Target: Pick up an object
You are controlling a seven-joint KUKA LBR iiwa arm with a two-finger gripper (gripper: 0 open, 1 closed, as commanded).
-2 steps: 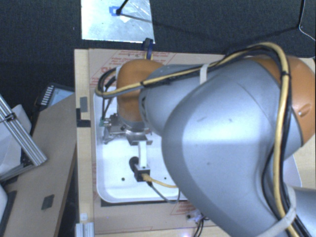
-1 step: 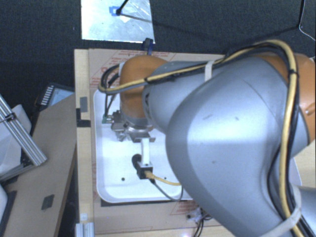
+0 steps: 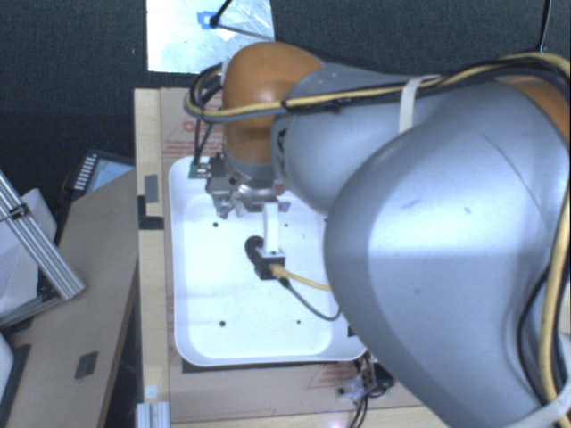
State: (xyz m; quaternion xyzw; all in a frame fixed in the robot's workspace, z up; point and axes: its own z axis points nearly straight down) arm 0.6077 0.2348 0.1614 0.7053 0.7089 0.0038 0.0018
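My gripper (image 3: 228,205) hangs low over the far part of the left white bin (image 3: 203,333), close to its floor. The orange wrist band (image 3: 259,87) sits right above it. The grey arm (image 3: 446,230) sweeps in from the right and hides the right half of the view, including the near right corner of this bin. The bare part of the bin floor has a few small dark dots on it.
A brown cardboard panel (image 3: 85,275) lies left of the bin, with an aluminium rail (image 3: 40,248) on it. A shiny silver sheet (image 3: 210,20) lies at the back. The bench edge (image 3: 152,239) runs along the bin's left side.
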